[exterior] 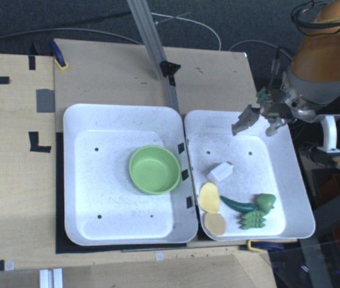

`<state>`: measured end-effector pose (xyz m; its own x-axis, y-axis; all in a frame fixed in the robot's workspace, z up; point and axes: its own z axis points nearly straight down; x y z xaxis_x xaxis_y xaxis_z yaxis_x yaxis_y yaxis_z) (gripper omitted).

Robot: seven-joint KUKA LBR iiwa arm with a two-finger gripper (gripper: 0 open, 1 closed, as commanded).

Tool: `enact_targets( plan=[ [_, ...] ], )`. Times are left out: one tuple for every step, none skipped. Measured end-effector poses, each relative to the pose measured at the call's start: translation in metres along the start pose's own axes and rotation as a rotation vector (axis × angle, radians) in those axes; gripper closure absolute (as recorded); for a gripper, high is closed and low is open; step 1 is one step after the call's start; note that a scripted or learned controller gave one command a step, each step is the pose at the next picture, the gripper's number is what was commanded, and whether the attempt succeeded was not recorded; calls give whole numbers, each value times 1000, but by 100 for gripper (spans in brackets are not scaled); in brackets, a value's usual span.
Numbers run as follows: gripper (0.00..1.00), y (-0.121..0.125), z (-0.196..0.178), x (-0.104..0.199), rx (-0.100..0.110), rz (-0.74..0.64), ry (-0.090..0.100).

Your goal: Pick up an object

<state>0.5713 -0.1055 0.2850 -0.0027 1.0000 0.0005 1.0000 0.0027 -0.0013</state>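
My gripper hangs over the back edge of the right bin, its two fingers spread apart with nothing between them. Below it in that bin lie a small white block, a yellow pear-shaped piece, a tan round piece, a dark green pepper-like toy and green leafy toys. All of these sit toward the bin's front, well apart from the gripper.
A green bowl rests in the left bin. A grey pole slants down to the divide between the bins. Cables lie on the dark floor behind the bench.
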Motion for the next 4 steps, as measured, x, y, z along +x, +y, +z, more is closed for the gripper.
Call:
enact_targets(
  plan=[
    [0, 0, 0, 0, 0, 0, 0],
    [0, -7, 45, 2, 4, 1, -1],
    [0, -6, 108, 10, 7, 1, 0],
    [0, 0, 156, 13, 6, 1, 0]
  ],
)
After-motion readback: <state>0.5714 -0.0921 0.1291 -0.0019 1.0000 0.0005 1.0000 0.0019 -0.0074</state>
